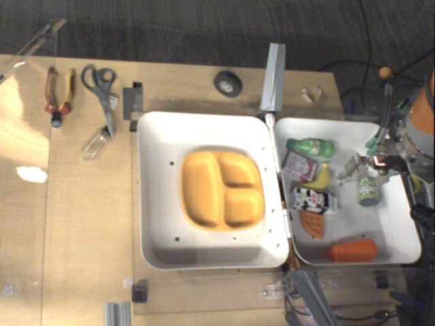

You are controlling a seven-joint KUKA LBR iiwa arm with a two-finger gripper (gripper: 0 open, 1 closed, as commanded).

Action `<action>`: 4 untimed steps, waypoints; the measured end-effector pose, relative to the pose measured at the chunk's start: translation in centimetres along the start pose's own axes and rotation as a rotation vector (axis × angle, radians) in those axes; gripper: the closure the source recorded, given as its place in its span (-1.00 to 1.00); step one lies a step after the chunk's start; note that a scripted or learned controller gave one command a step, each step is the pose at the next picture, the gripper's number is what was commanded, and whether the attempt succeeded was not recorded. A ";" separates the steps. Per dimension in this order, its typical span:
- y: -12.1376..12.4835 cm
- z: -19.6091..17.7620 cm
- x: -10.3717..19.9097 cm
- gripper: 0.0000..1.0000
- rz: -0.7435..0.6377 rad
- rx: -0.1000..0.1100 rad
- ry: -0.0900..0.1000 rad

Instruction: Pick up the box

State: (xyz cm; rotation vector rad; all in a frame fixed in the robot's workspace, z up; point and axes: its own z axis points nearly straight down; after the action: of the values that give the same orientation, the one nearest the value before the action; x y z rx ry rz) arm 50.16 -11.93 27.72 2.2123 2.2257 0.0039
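A pale wooden worktop (68, 236) fills the lower part of the camera view, with dark grey carpet-like floor (170, 12) beyond its far edge and cables trailing at the upper right. On the bare wood at the left lie red-handled pliers (57, 95) and grey scissors (102, 94), near each other, with a roll of black tape (228, 83) farther right by the back edge. Two shallow white bins sit side by side, touching along a central seam where a grey metal post (273, 77) rises. The left bin (156, 182) holds a yellow three-compartment tray (222, 187) in its middle. The right bin (401, 243) holds the clutter: a green bottle (310, 147) lying on its side near the back, a banana (319, 177), a small green-labelled can (368, 190) standing upright, an orange block (353, 250) by the front wall, and a waffle-patterned orange piece (312, 224). The box (312, 199) lies flat in the left half of the right bin, just in front of the banana and touching the waffle piece; it is small, black and white with a cow-like patchy print. The gripper (372, 160) hangs over the right bin's right half, just above the can and apart from the box; whether it is spread or closed cannot be told.
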 end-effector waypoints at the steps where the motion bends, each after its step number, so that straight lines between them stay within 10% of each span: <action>1: 3.8 9.3 4.8 -1.00 -0.075 0.001 0.001; 2: 8.4 18.3 3.1 -1.00 -0.071 -0.003 0.000; 3: 10.9 18.8 2.6 -1.00 -0.317 -0.005 -0.003; 4: 11.1 17.6 2.1 1.00 -0.315 -0.012 -0.012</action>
State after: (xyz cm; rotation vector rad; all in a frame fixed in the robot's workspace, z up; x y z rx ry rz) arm 61.34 -9.73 10.21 1.8258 2.5310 0.0031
